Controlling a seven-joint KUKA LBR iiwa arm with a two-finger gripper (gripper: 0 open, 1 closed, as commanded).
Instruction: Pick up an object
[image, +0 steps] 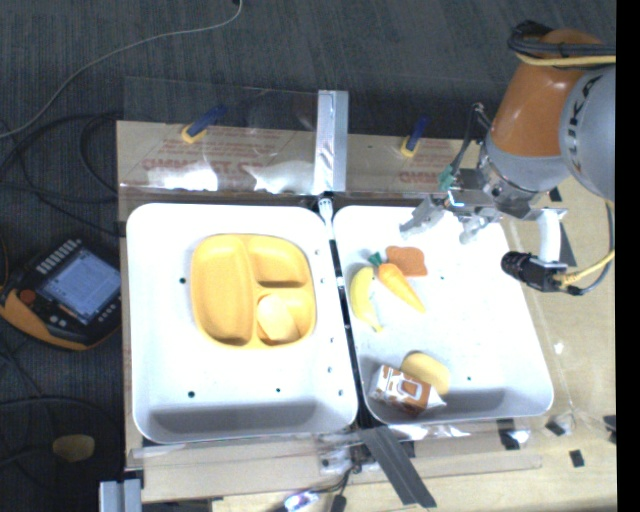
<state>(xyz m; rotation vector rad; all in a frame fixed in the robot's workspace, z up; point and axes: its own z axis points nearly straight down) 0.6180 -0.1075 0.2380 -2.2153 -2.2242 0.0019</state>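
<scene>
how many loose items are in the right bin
5: a banana by the divider, a carrot beside it, an orange-brown piece just above the carrot, a yellow lemon-like item and a small carton near the front wall.

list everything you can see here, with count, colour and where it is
bins: 2, white, side by side on the bench
tray: 1, yellow, three compartments, in the left bin
banana: 1, yellow, right bin by the left wall
carrot: 1, orange, right of the banana
orange piece: 1, flat, just above the carrot
lemon: 1, yellow, right bin near the front
carton: 1, brown and white, beside the lemon
handheld controller: 1, black and orange, on the floor, left
arm: 1, grey and orange, upper right
gripper: 1, open, over the right bin's back edge
</scene>
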